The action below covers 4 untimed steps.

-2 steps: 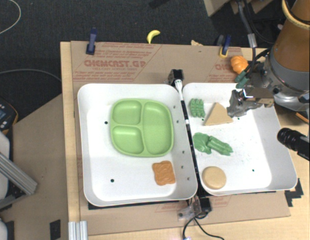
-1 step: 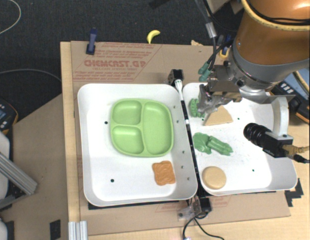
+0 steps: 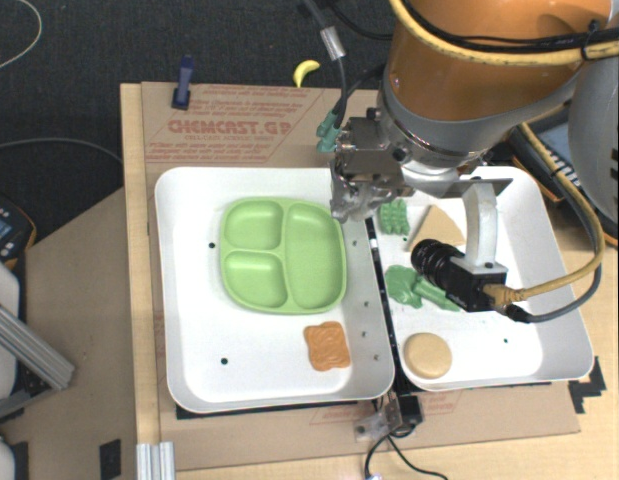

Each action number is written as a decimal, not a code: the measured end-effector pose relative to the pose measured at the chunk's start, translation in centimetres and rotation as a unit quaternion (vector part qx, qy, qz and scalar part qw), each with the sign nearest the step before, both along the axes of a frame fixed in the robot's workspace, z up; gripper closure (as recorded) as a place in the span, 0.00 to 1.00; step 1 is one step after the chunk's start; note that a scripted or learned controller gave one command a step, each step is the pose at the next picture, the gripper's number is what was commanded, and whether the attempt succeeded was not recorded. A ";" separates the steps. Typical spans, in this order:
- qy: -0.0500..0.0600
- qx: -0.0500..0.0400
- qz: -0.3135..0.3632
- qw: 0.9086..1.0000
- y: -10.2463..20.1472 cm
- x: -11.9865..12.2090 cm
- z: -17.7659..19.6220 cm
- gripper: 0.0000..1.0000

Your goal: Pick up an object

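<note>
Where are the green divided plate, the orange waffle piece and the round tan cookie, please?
green divided plate (image 3: 284,255): camera view, centre, where the dividers meet.
orange waffle piece (image 3: 327,346): camera view, middle of its top face.
round tan cookie (image 3: 427,354): camera view, middle of its top.

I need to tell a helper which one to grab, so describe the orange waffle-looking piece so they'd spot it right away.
Look at the left white bin, the one holding the green divided plate. Just below that plate's lower right corner, near the bin's front edge, lies the orange waffle piece. It is small, squarish and grid-textured, unlike the smooth tan round disc in the right bin.

green plate (image 3: 284,253) crowds left bin (image 3: 189,298) (front strip free).
</note>
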<state>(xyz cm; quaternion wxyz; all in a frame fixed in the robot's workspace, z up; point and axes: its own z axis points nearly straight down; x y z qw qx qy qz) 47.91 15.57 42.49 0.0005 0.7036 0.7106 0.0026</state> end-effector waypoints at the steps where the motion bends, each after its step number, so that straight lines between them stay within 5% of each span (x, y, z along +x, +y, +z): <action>1: -0.001 -0.001 -0.003 1.000 -0.5 0.1 1.0 1.00; 2: 0.007 -0.003 -0.010 1.000 -9.2 -0.1 -5.7 1.00; 3: 0.001 -0.001 -0.003 1.000 -4.2 0.0 -4.0 1.00; 4: 0.000 -0.001 -0.004 1.000 -4.5 0.1 -3.0 1.00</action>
